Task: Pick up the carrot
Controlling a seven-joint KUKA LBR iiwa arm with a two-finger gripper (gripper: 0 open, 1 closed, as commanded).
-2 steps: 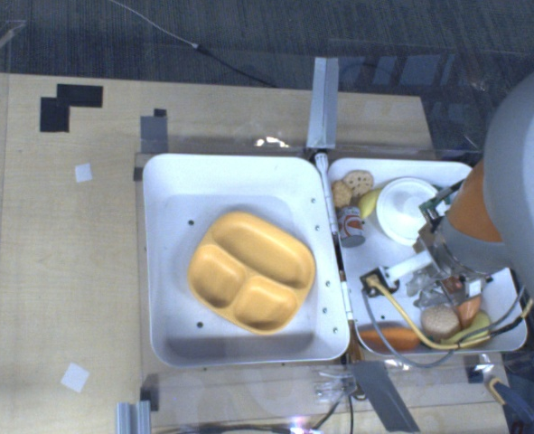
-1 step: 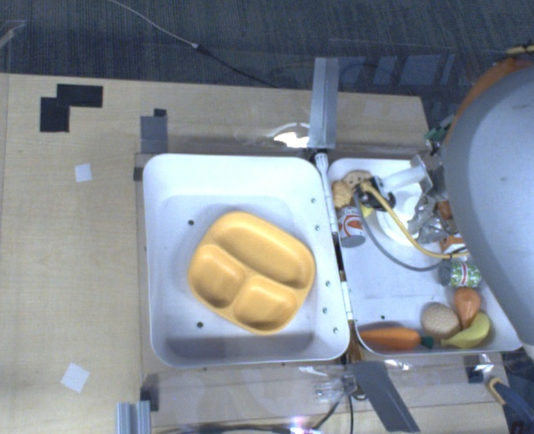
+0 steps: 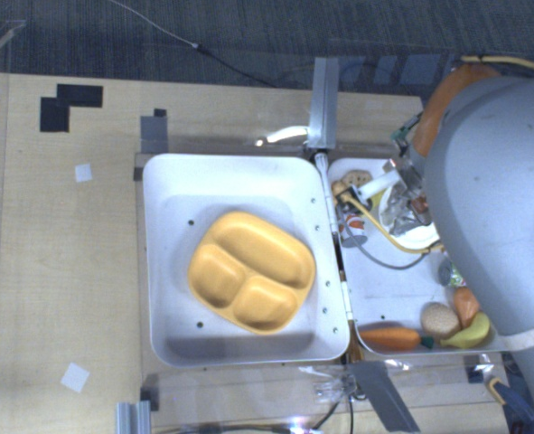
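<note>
Carrot (image 3: 390,338) lies flat in the right bin (image 3: 384,278), at its near-left corner, against the near wall. Long axis runs left-right along that wall; the right end looks a bit thicker, left end rounded, but which end is the tip is hard to tell.

Just right of the carrot: a beige round item (image 3: 439,319), then a yellow banana-like piece (image 3: 470,334) and an orange item (image 3: 466,305) partly under the arm.

Arm (image 3: 497,206) covers the right part of the right bin, orange band (image 3: 447,93) at the top. Gripper (image 3: 400,208) sits near the far end of the right bin, well apart from the carrot, amid cables and small clutter; cannot tell its state. A yellow cable (image 3: 388,235) and a grey cable loop (image 3: 384,259) lie below it.

Left bin (image 3: 172,242) holds a yellow three-part tray (image 3: 251,270), tilted diagonally, near the middle.
</note>
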